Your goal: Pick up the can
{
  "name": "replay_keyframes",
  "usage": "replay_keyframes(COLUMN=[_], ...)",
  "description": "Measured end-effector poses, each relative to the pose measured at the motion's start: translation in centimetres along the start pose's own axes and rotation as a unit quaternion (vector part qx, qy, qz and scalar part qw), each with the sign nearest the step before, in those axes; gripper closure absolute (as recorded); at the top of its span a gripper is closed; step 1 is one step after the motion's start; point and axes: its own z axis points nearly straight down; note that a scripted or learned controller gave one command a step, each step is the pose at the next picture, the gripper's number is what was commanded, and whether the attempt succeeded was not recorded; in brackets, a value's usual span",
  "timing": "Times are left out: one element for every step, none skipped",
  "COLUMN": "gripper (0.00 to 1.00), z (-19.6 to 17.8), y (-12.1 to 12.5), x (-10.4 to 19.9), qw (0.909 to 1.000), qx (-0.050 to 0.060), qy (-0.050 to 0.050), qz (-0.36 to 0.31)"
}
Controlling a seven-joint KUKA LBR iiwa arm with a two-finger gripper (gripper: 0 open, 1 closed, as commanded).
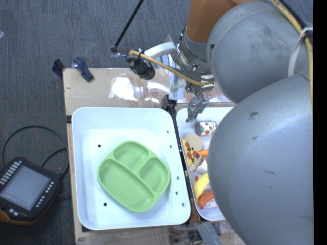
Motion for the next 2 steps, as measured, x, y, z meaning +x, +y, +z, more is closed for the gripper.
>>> replay_keyframes(gripper=[0.0, 1.0], z=[-8.57, -9.14], y=[-9.49, -9.02], x=[0.4, 0.65], qw=[1.0, 1.0], qx=[-0.001, -0.005], qy=[0.002, -0.001], qz=[-0.001, 0.004])
